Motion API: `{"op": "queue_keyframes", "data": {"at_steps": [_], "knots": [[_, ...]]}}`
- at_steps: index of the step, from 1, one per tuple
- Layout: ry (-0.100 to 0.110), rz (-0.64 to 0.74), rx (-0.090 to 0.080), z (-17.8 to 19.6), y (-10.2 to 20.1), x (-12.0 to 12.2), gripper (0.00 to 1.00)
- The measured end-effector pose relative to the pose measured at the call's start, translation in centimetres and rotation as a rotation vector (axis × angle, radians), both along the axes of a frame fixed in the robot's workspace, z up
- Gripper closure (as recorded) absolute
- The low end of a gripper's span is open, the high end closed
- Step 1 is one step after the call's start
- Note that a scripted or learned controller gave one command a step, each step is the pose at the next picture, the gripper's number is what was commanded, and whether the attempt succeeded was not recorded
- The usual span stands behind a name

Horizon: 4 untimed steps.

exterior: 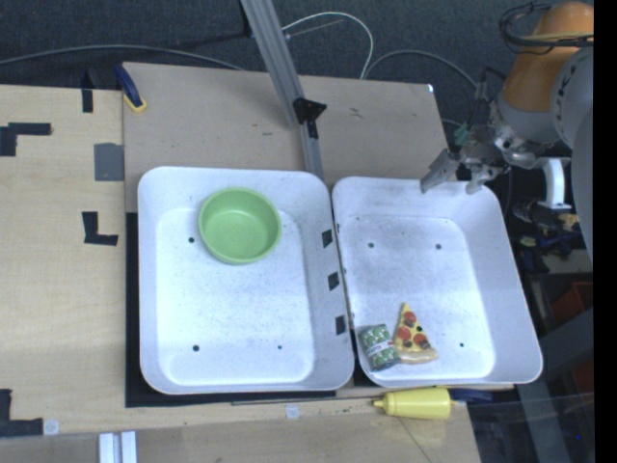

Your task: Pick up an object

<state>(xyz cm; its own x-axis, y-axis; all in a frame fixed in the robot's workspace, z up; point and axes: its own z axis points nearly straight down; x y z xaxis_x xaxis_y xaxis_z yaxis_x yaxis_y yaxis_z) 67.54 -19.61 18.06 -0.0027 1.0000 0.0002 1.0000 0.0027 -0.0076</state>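
A toy pizza slice (414,335) lies near the front of the right bin (482,258), with a small green can (377,346) touching its left side. A light green bowl (239,225) sits upright in the far part of the left bin (164,287). My gripper (451,176) hangs over the far right corner of the right bin, well away from the pizza slice and the can. Its two fingers stand spread apart with nothing between them.
A yellow mustard bottle (417,403) lies on the bench just in front of the right bin. A grey metal pole (280,61) slants over the bench behind the bins. Cables run along the back.
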Motion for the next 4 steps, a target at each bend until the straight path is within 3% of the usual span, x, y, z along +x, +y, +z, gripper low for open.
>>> {"op": "queue_keyframes", "data": {"at_steps": [2, 3, 4], "knots": [[0.000, -0.003, -0.001, -7.6, 0.0, 0.2, 0.00], [0.002, 0.000, -0.001, -6.9, 0.1, 0.2, 1.00], [-0.012, 0.000, -0.002, -1.4, -0.8, 0.4, 1.00]]}}
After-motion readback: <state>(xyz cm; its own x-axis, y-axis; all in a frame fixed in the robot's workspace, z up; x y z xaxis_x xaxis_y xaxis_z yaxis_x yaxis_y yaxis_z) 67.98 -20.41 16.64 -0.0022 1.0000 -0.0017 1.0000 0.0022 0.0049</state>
